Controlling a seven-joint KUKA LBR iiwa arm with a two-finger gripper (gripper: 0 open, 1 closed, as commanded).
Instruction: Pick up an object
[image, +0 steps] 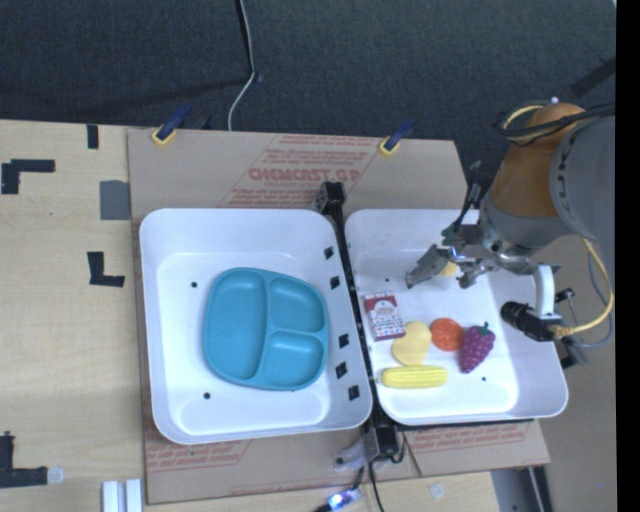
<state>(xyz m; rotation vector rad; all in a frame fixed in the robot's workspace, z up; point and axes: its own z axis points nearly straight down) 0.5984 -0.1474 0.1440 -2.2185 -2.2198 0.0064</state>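
My gripper (441, 276) hangs over the upper middle of the right bin (540, 400), with its two fingers spread apart and open. A small yellowish patch shows just under the wrist between them; I cannot tell what it is. Below the gripper lie a small red and white box (383, 315), a pale yellow pear-shaped toy (411, 345), a red-orange tomato (446, 333), a purple bunch of grapes (477, 346) and a yellow corn cob (414, 377). None of them touches the fingers.
The left bin (165, 240) holds a blue divided plate (266, 328). A black divider (340, 270) runs between the bins. The arm's orange band (530, 170) and cables (545, 320) overhang the right bin's right side.
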